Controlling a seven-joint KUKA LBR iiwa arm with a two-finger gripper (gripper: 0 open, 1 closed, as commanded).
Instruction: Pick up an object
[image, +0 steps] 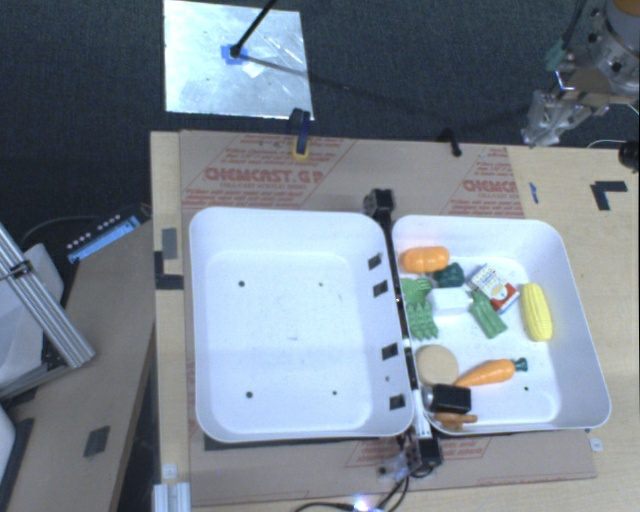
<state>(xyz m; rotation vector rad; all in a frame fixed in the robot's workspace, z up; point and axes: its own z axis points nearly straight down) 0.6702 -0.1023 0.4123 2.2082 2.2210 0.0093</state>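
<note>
The right bin (575, 300) holds several toy foods: an orange piece (424, 259), a yellow corn cob (537, 311), a carrot (487, 372), a tan round piece (437, 363), green pieces (421, 308), a small red and white carton (493, 285) and a black block (451, 399). My gripper (552, 116) hangs high at the top right, above the bench's back edge and well away from the bin. Nothing shows between its fingers.
The left bin (290, 320) lies beside the right one, joined by a black hinge strip (385, 300). A cardboard sheet (350, 165) lies under both bins. A shiny metal plate (235, 60) lies on the floor at the back left.
</note>
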